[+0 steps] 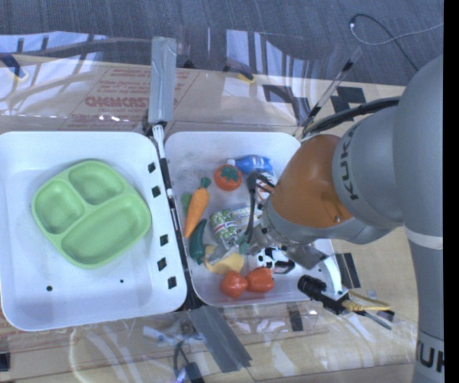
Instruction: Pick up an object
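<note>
The right bin (213, 146) holds several toy foods: an orange carrot (196, 211), a red tomato (227, 177), a blue item (253, 163), a green-labelled packet (227, 227), a dark green vegetable (198, 241), a yellow piece (231, 262), two red pieces (247, 282) and a black-and-white toy (275, 258). The arm's orange wrist band (313, 190) hangs over the bin's right half. My gripper (259, 242) sits low beside the packet and the black-and-white toy; the wrist hides most of it.
The left bin (13, 294) bears a green three-compartment plate (92, 212). A grey divider strip (162, 134) runs between the bins. Cardboard and clear plastic sheeting lie behind both bins.
</note>
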`<state>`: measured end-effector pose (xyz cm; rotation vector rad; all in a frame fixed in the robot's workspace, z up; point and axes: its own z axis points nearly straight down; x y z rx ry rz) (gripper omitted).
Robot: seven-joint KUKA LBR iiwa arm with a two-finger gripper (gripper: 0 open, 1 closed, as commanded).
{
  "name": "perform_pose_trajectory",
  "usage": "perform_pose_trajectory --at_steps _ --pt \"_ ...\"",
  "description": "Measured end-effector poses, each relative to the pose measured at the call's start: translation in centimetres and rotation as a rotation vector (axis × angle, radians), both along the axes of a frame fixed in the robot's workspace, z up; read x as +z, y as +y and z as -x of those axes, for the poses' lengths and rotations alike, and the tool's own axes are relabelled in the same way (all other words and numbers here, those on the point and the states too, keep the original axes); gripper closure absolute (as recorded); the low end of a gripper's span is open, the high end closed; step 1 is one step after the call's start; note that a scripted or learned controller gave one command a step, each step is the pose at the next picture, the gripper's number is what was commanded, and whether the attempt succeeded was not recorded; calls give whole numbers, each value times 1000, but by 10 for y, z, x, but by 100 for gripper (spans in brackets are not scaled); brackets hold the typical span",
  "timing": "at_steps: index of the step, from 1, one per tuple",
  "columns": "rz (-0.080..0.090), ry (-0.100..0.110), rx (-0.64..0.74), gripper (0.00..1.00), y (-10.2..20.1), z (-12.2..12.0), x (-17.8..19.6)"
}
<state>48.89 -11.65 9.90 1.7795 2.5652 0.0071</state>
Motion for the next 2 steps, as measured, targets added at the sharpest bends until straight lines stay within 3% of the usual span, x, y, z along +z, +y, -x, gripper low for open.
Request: perform_pose_trajectory --at_steps 1,2 --pt "-2 0 14 0 -25 -88 1" --pt "-7 20 -34 0 -73 -9 -6"
